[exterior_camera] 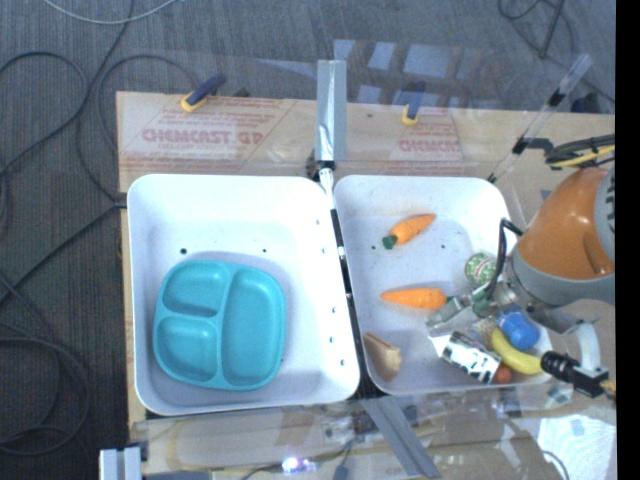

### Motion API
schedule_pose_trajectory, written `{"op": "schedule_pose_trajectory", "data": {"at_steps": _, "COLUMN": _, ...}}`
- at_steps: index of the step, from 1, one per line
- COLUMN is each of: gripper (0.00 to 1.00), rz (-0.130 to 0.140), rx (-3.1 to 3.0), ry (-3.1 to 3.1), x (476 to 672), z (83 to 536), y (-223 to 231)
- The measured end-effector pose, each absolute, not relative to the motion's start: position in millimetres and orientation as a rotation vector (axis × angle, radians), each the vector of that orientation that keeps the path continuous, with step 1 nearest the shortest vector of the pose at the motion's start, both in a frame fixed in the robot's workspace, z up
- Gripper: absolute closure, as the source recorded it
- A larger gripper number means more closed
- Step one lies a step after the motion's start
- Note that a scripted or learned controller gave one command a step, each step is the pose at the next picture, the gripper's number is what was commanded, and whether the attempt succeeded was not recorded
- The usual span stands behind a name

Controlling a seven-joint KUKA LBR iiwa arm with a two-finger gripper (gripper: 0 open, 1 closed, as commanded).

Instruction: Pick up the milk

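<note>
so far the milk (468,356) lies ungrasped in the right bin (420,190), just below the gripper (462,308), whose grip i cannot tell.

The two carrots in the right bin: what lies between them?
Nothing: in the camera view, only bare white bin floor separates the upper carrot from the lower carrot.

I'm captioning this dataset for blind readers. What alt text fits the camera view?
A grey-and-orange robot arm reaches into the right white bin, its hand low beside a milk carton, two carrots, a banana and a blue ball. The left white bin holds a teal divided plate.
</note>
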State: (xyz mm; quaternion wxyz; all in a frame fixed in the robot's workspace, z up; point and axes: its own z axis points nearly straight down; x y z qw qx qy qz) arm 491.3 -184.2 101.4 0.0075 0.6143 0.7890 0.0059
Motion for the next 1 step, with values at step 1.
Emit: {"op": "schedule_pose_trajectory", "data": {"at_steps": 1, "gripper": 0.00, "rz": 0.017, "rx": 2.086, "ry": 2.337, "x": 489.2, "z": 90.6, "y": -182.8}}
